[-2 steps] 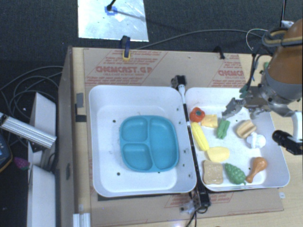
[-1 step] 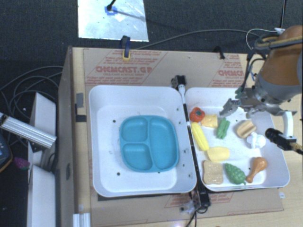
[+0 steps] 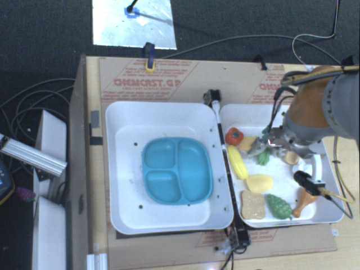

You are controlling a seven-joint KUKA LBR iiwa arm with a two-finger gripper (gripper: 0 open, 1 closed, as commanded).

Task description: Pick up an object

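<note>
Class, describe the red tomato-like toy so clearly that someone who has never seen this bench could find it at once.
Start at the right-hand shallow white bin, the one crowded with toy food. Go to its upper left corner, beside the divider between the two bins: the small round red toy tomato with a green top sits there, just above the long yellow corn cob. It is the bin's one red piece.

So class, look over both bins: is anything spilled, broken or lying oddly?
Nothing stands out. The blue divided plate lies flat in the left bin. The toy foods, such as the tomato, corn and bread slice, lie loose in the right bin, unspilled.
</note>
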